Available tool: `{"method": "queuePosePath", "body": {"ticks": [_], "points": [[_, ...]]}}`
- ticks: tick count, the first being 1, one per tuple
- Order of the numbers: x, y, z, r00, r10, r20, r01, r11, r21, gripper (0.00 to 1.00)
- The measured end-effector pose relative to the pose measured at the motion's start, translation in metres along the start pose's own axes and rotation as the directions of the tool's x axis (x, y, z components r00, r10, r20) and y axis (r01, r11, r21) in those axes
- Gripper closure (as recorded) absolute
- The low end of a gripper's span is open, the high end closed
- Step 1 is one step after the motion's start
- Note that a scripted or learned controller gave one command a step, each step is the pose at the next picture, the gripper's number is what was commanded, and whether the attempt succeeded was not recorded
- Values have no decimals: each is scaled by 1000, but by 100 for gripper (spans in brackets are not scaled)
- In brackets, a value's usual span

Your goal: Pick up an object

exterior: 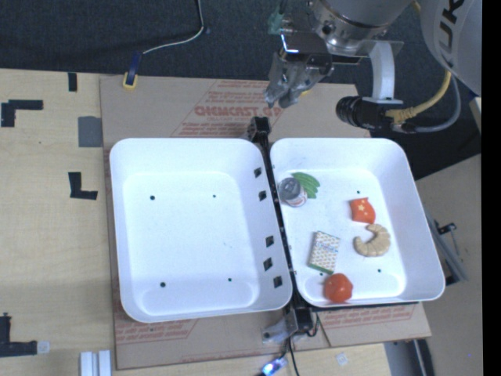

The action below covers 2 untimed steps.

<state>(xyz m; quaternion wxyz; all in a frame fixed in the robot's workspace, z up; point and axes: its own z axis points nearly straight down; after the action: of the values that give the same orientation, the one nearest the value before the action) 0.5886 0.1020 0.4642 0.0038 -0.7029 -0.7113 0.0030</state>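
Gripper (283, 92) above bins, grip state unclear; right bin (391, 157) with tomato (338, 287), croissant (373, 241)

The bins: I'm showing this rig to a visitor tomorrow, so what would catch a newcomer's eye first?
The cluster of small bright things in the right bin: a tomato near the front, a croissant, a red piece, a cracker, and a can beside a green leaf. Next, the gripper hanging above the bench behind the bins, with nothing seen between its fingers.
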Motion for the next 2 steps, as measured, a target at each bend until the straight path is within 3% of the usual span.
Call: {"method": "queuePosePath", "body": {"ticks": [1, 2], "points": [[127, -51, -26, 1000, -5, -3, 5, 1000, -8, 100], [134, -105, 27, 1000, 6, 4, -6, 1000, -1, 100]]}}
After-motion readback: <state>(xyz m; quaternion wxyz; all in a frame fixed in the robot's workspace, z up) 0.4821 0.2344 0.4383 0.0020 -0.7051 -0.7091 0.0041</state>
